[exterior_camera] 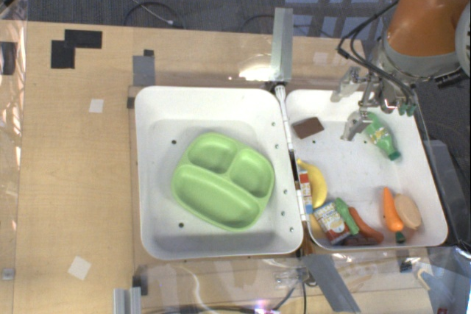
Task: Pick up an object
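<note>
Left bin [147, 180]: green divided plate [223, 179]. Right bin [434, 232]: brown block [307, 127], banana [316, 183], juice carton [332, 221], carrot [389, 209], green bottle [383, 140]. Gripper [358, 108], fingers parted and empty, hangs just beside the bottle; likely risk: closing off-centre and nudging it away.

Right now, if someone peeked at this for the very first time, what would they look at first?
Probably the big green divided plate, lying in the middle of the left bin. Next comes the arm's orange band at the top right, above the right bin, where a banana and a carrot lie among other toy food.
</note>
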